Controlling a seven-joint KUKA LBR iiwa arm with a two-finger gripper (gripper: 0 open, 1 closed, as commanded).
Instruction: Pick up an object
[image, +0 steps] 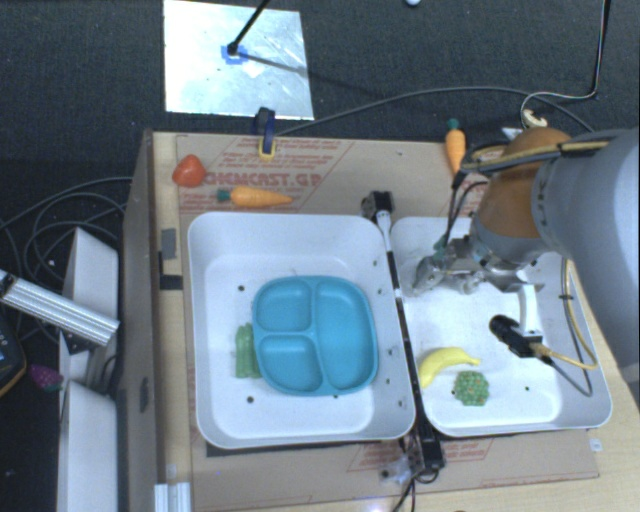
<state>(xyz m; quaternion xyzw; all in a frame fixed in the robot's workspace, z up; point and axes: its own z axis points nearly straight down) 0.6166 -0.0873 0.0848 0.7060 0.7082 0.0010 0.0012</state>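
Arm (560, 200) bent low (wrist down).

The blue plate (314, 335) is filling the middle of the left bin (215, 400). In the right bin (575, 400), the banana (445, 362) and green ball (471, 388) are sitting at 6 o'clock; the arm (560, 200) is covering 12 o'clock.

carrot (254, 197), tomato (188, 171), foil sheet (238, 58)
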